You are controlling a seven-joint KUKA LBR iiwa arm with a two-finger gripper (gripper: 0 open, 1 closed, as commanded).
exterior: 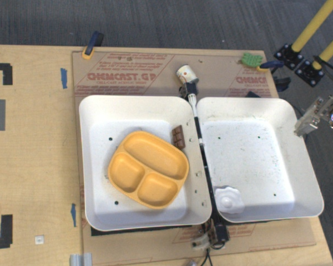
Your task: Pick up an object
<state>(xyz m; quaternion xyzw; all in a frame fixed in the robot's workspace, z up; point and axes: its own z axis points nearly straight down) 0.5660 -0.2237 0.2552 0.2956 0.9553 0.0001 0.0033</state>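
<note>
The pincer (312, 118) is sitting at the far right of the camera view, just outside the right bin (255, 148) and level with that bin's upper right rim. It is showing as a small grey metal assembly, too blurred to say whether it is spread or closed. Nothing is visible between its tips, so I am judging it empty-handed and parked clear of both bins, leaving the contents unobstructed.

Candidates for picking are lying well to the pincer's left. Nearest is a small white lumpy object (228, 198), resting in the right bin's lower left corner, below and left of the pincer. It is blending into the white floor, and its shape is unclear.

Farther left, across the divide, the left bin (100, 121) is holding a yellow divided tray (149, 169), smooth moulded plastic with three rounded compartments, lying flat and turned at a slant. A small brown block (178, 137) is lying just beside the tray's upper right edge, against the bin wall.

Judgement: the tray's low, wide rim is likely offering poor purchase; the brown block is crowding the wall. The right bin's floor is showing dark specks.
</note>
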